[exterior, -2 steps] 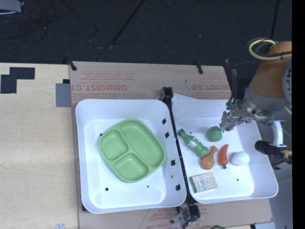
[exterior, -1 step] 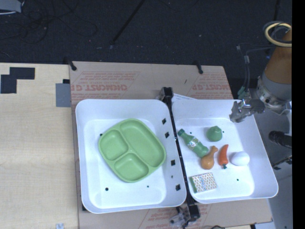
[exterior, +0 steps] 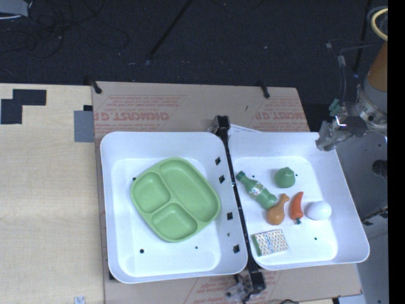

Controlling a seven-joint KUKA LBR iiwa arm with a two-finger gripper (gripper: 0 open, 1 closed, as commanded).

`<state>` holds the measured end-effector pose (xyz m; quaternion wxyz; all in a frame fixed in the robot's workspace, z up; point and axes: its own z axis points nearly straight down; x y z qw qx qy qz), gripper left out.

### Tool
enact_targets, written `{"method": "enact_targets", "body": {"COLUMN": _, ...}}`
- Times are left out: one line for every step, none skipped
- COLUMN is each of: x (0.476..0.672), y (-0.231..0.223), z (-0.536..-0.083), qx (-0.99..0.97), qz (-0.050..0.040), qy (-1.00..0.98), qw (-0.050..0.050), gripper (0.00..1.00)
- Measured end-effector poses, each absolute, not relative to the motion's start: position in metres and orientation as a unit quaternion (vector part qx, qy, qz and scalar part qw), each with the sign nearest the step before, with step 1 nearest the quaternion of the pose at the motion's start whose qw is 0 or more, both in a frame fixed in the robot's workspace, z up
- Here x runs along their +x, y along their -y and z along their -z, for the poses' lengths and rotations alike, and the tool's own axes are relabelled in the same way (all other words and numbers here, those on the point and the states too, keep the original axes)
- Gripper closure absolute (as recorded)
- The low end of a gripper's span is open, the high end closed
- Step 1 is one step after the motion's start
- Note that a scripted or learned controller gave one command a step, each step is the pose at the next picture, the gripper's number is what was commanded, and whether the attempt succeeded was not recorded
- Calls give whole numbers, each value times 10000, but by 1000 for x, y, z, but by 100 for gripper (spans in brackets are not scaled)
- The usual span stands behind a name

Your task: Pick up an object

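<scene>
If the jaws come down blind — risk one: they land among the cluster beside the green bottle (exterior: 256, 190), where toys lie so close that closing on one would likely nudge its neighbour or catch two at once.
Risk two: the white egg (exterior: 318, 211), lying beyond the bottle toward the arm's side, looks round and smooth; I judge it would squirt out of a pinch that is even a little off its middle.
Risk three: the patterned packet (exterior: 269, 241), just nearer the camera than the bottle, lies flat on the floor of the right bin (exterior: 345, 249) — a flat thing gives little edge to grip, so a closing there may come up with nothing.
Risk four: the bottle itself rests close to the wall between the bins, and a descent on that side could strike the wall.
Jaws: well apart from the bottle, up by the right bin's far corner on the arm's side; whether released or clenched I cannot tell, and nothing is seen held.
Candidates: the bottle lies on its side, slantwise; the tan gourd (exterior: 276, 213) touches its lower end; the orange pepper (exterior: 296, 206) stands just past the gourd; the green lump (exterior: 285, 177) sits near the bottle, alone — the cleanest target, I think.
Green plate (exterior: 175, 198): across the wall from the bottle, in the left bin (exterior: 117, 170), broad and shallow.
</scene>
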<state>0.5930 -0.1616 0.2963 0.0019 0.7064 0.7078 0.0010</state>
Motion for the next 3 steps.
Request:
{"method": "enact_targets", "body": {"x": 606, "y": 101, "z": -281, "qx": 7054, "qz": 4, "qy": -7088, "qw": -19, "gripper": 100}}
{"method": "enact_targets", "body": {"x": 620, "y": 54, "z": -260, "qx": 7060, "qz": 12, "qy": -7082, "qw": -21, "gripper": 100}}
{"method": "enact_targets", "body": {"x": 630, "y": -5, "z": -256, "qx": 7054, "qz": 1, "qy": -7088, "qw": -16, "gripper": 100}}
